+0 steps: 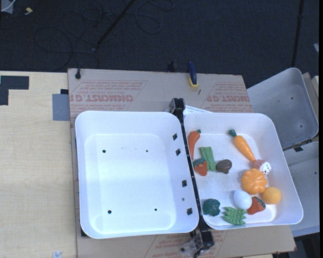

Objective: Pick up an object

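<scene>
My gripper: I cannot tell if it is released, clenched or grasping something.
Right bin (282, 149): this is my landmark; all the toy foods lie inside it, none is lifted.
Carrot (242, 145): in the far part of the right bin, lying at a slant, its green end toward the far wall.
Orange pepper (193, 142): along the left wall of the right bin, near the far end.
Green stalk (208, 158): in the left half of the right bin, just beside the pepper.
Small red piece (200, 167): touching the near end of the green stalk.
Brown piece (223, 166): about the middle of the right bin.
Pumpkin (253, 181): in the right half of the right bin, with a small white and pink piece (265, 168) touching its far side.
Orange ball (271, 195): near the right bin's near right corner, just beside the pumpkin.
White egg (241, 199): toward the near wall of the right bin, with a red piece (256, 206) touching it.
Dark green broccoli (211, 206): at the near left of the right bin.
Light green leaf (234, 215): against the near wall of the right bin.
Left bin (83, 160): touching the right bin's left side.
Cardboard sheet (124, 93): under the right bin and its neighbour.
</scene>
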Controlling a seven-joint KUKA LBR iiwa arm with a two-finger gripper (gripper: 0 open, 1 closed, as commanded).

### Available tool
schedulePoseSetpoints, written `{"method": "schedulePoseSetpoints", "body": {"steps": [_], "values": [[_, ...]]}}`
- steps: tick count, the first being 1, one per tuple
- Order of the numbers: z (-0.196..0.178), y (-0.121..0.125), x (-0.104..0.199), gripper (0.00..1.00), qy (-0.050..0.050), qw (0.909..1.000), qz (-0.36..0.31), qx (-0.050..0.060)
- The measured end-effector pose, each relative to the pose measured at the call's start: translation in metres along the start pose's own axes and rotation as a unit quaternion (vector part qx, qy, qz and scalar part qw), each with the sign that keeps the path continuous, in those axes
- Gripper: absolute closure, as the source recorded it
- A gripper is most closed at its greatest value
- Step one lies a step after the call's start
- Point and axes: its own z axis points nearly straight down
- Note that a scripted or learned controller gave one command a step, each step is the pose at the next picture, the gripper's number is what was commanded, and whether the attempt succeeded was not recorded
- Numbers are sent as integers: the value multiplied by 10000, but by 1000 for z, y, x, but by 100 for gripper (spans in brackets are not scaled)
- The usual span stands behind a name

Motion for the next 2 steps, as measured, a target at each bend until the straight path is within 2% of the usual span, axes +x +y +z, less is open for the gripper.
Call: {"method": "schedulePoseSetpoints", "body": {"steps": [1, 2], "values": [[1, 1, -16, 100, 5, 10000, -8, 5], [1, 1, -14, 100, 15, 10000, -56, 12]]}}
